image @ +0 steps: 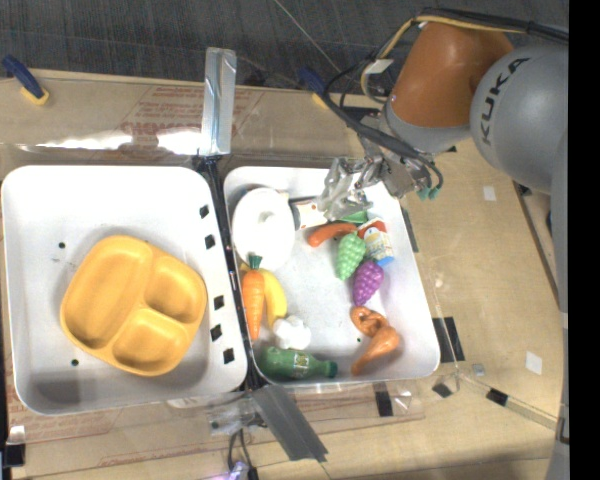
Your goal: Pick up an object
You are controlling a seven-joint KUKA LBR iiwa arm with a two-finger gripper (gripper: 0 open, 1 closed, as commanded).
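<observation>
End effector (342, 190) low over right bin's (417, 268) far edge, grip state cannot be told, toy foods below it including green grapes (350, 254), orange carrot (253, 302), yellow tray (133, 303) in left bin (20, 268)

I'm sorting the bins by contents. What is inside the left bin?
The left bin holds a yellow divided plate, lying flat with its three compartments bare. Whatever lies beneath the plate is covered.

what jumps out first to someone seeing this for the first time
The big yellow divided plate sits alone in the left bin. The right bin holds a jumble of toy food, including a carrot and purple grapes. The gripper hangs over that bin's far end.
</observation>
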